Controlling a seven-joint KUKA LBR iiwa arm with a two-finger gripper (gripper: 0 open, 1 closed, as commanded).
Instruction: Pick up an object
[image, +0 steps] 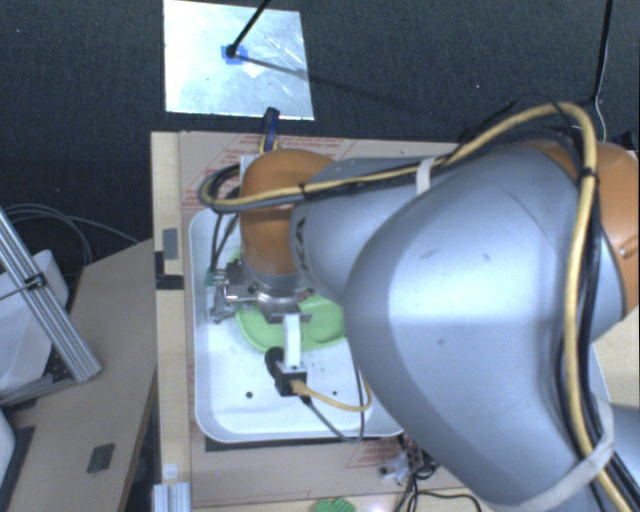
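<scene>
Low over the left bin, the gripper sits hidden beneath its orange wrist band (its grip state cannot be told), directly above a light green object lying on the white bin floor; the grey arm covers the right side

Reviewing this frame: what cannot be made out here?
- Gripper fingers: camera view, hidden under the orange wrist band.
- Green object: partly covered by the wrist; its full shape is unclear.
- White bin: right part covered by the grey arm.
</scene>
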